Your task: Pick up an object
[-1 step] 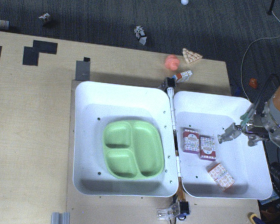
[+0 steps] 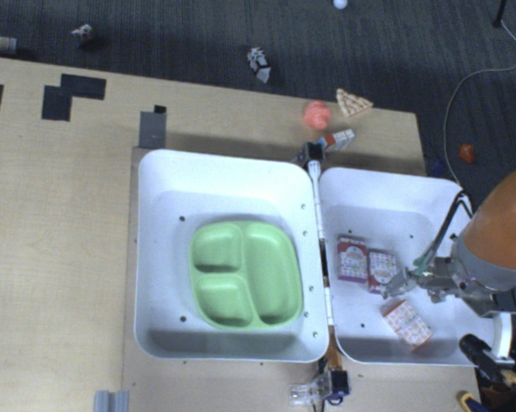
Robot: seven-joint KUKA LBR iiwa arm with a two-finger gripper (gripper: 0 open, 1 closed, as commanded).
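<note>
Item: small packets, three, in the right bin (image 2: 357,195).

Packet A (image 2: 352,258): flat, rectangular, red and white print, lying face up near the bin's middle. Packet B (image 2: 382,269): same kind, just beside A on its right, the two touching or nearly so; the gap cannot be told. Packet C (image 2: 406,322): same kind, turned at an angle, apart from the pair and nearer the bin's front wall.

Handling, as judged: light, thin, probably a soft wrapper or thin card that gives under pressure. Surface likely smooth and somewhat slippery. Not fragile, though it could crumple. Lying flat, each offers little height to the fingers; take hold across the short width, edge to edge, pressing low against the bin floor. C is the easier choice, having free space on all sides. A and B crowd each other, so a finger may not fit between them.

Gripper (image 2: 412,279): low over the right bin, between B and C, tip just above C's upper corner. The claw's state cannot be told, the parts being dark, small and blurred. Nothing is seen held.

Arm: enters from the right, orange band (image 2: 510,220) over the bin's right rim.

Left bin (image 2: 149,236): holds a green tray (image 2: 245,275) with three compartments.

Bench beyond the bins: a pink ball (image 2: 317,115), a wedge-shaped piece (image 2: 352,102).
</note>
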